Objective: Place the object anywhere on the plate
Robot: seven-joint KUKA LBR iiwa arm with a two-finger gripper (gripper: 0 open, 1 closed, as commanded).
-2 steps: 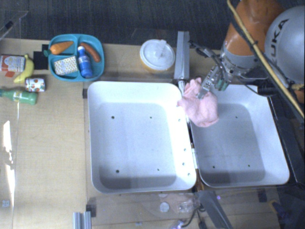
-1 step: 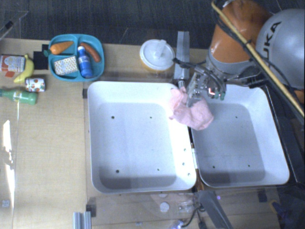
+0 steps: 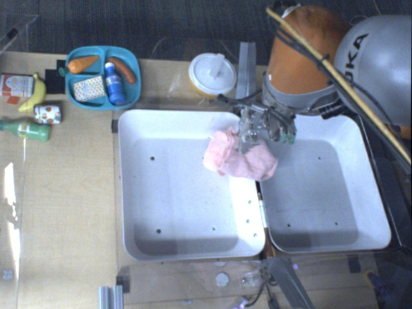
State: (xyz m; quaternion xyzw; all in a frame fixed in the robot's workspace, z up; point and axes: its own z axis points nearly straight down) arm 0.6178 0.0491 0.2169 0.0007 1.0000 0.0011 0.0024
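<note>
Two white bins [image 3: 187,237] on wooden bench [image 3: 58,224], gripper [image 3: 248,137] grasping pink cloth [image 3: 239,158], dark floor behind.

Two white bins and one pink cloth under a single robot arm.
On show: two bins [image 3: 161,237] [image 3: 335,230], one cloth [image 3: 238,158], one arm [image 3: 309,50], one blue divided plate [image 3: 132,66], one lidded cup [image 3: 212,74], one toy banana [image 3: 35,92], one small can [image 3: 47,114], one green bottle [image 3: 29,130].
</note>
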